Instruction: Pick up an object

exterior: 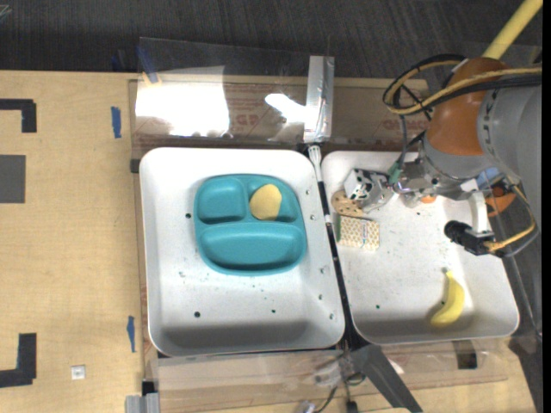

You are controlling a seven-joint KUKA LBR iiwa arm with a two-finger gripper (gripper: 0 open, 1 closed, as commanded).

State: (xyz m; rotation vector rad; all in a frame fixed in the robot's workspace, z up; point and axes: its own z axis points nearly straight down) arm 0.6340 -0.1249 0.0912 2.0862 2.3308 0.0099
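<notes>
— Two white bins stand side by side on the table. The left bin carries a teal divided plate with a yellow round object in its far right compartment. What should the arm do?

— The arm reaches over the right bin, so I think a thing there is the better choice. The end effector sits low near the far left corner of this bin, just above a tan perforated piece and a small checkered block.

— Is it holding something?

— I cannot tell if it is apart or together; cables and dark parts hide it, and nothing is clearly clamped.

— How to do the grasp well?

— My judgement: center over the tan piece, keep away from the bin wall, descend straight, close, then lift slowly. The checkered block touches or nearly touches the piece, so it may be pushed.

— And the banana?

— It lies near the near right corner of the right bin, well apart and free; an easier target if this try fails.
</notes>
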